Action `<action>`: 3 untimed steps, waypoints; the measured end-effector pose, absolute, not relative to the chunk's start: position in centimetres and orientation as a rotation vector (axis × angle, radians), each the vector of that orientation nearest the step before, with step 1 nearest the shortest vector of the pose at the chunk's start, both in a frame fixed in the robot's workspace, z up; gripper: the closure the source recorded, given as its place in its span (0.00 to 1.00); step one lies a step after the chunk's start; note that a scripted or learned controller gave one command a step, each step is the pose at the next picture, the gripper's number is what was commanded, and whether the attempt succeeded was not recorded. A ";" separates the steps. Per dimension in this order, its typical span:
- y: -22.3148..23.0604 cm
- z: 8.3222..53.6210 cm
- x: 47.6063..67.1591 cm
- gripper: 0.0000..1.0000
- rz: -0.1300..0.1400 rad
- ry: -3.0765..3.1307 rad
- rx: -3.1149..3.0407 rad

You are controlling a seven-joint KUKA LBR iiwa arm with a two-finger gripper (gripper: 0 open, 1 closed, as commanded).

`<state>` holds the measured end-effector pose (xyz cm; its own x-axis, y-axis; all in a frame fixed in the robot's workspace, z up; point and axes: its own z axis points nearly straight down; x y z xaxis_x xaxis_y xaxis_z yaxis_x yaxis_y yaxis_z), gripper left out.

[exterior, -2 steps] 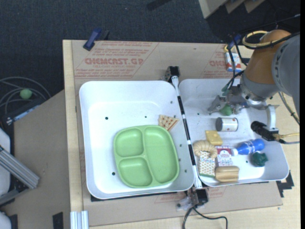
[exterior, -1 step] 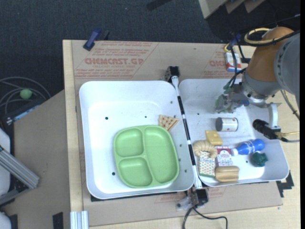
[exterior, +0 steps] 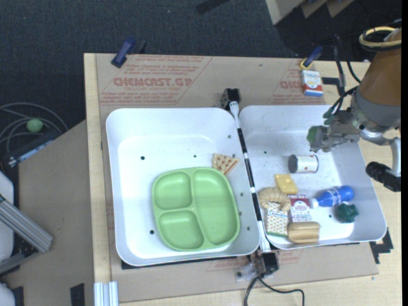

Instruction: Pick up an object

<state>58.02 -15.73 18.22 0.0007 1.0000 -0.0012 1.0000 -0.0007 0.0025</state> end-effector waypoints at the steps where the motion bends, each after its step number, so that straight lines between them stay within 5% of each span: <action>1: -11.9 19.3 57.0 1.00 0.000 2.225 2.222; 2: -12.0 19.3 57.0 0.00 -0.001 2.224 2.222; 3: -10.0 8.4 53.4 0.00 -0.001 2.222 2.223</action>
